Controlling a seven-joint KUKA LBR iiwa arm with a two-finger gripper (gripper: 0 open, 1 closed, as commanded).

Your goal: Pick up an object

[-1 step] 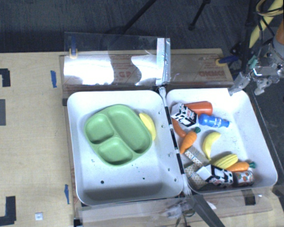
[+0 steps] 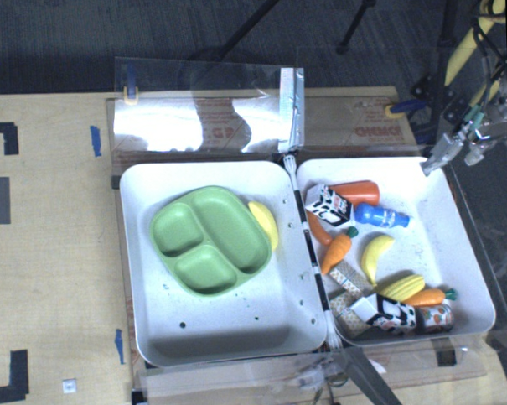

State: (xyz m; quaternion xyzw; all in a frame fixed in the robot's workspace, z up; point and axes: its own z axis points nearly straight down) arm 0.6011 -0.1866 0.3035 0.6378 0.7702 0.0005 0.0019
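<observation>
Camera view: smooth green compartmented tray (image 2: 210, 239).

Two bins sit side by side on the bench (image 2: 55, 273). Left bin (image 2: 150, 328): a divided plate (image 2: 209, 239) lies toward the back, with a lemon (image 2: 265, 222) touching its right edge. Right bin (image 2: 456, 230): toys crowd the left and front. A bottle (image 2: 380, 217) lies near the back, a carrot (image 2: 336, 251) in front of it to the left, a banana (image 2: 376, 255) right of the carrot. A can (image 2: 426, 317) lies along the front wall. The hand (image 2: 465, 142) hangs over the right bin's back right corner.
</observation>
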